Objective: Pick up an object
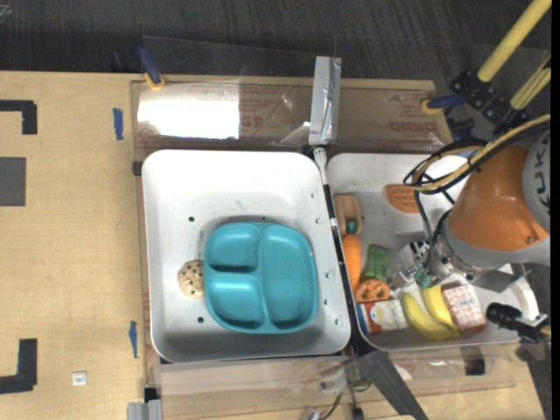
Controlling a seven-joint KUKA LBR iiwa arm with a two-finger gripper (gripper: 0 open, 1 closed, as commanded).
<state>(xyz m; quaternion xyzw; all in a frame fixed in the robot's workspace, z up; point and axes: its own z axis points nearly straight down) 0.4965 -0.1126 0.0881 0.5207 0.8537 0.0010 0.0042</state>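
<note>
The hand (426,265), grip state indeterminable, sits in the frame's lower right; the curved yellow banana (426,309) lies just below it, long axis running diagonally.

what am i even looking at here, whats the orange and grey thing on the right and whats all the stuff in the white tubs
This is one picture from a camera fixed above a workbench, looking down at a slant. The grey machine with the orange band is a robot arm reaching in from the right. It hangs over the right-hand shallow white bin, and its own body hides its tip.

That bin holds toy food packed along its near side: a yellow plastic banana, an orange carrot-shaped piece, a small green item and a few little printed packets.

The left-hand white bin holds a teal plastic plate with three compartments and, beside its left edge, a small speckled cookie-like round.

Nothing can be seen held.
</note>
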